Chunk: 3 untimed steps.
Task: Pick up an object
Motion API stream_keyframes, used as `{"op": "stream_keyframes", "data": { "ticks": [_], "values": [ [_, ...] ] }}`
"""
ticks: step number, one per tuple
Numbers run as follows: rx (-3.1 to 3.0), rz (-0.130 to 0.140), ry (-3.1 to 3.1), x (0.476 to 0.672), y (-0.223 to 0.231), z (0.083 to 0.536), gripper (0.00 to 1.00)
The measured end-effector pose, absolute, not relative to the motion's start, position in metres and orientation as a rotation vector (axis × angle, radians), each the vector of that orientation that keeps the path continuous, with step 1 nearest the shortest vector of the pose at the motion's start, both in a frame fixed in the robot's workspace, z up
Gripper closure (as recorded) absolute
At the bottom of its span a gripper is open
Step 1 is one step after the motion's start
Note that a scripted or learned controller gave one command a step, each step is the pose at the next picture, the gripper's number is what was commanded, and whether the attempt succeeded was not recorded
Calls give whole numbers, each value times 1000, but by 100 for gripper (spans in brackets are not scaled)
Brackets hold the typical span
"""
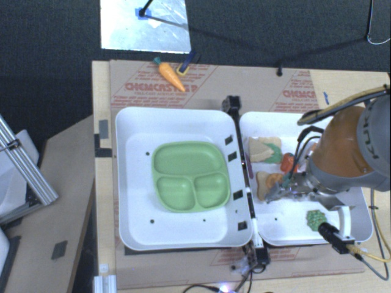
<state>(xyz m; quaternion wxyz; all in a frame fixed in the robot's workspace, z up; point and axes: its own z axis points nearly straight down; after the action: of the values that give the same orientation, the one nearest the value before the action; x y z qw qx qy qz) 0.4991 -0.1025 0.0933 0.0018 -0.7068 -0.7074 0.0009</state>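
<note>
Two bins (pixel 183 118) fill mid-frame, and the gripper (pixel 282 190) hovers low over food pieces (pixel 269 180) at right. Grip unclear, possibly touching them.

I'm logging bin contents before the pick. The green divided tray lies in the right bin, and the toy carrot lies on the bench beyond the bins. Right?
Not quite. The camera view shows the green divided tray in the left bin, not the right one. The toy carrot does lie on the bench beyond the bins.

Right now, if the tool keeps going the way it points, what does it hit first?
The tool points toward the bins' divider, low over the right bin. First in line looks to be the tan toy at its tip, possibly already touching; depth is unclear from this slanted view.
</note>
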Motion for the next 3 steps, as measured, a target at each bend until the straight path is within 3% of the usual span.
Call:
{"op": "stream_keyframes", "data": {
  "ticks": [1, 2, 3],
  "values": [
    [-2220, -2, -2222, 500, -103, 86, 0],
    [-2220, -9, -2226, 502, -102, 98, 100],
    [-2220, -6, -2230, 505, -93, 157, 100]
  ]
}}
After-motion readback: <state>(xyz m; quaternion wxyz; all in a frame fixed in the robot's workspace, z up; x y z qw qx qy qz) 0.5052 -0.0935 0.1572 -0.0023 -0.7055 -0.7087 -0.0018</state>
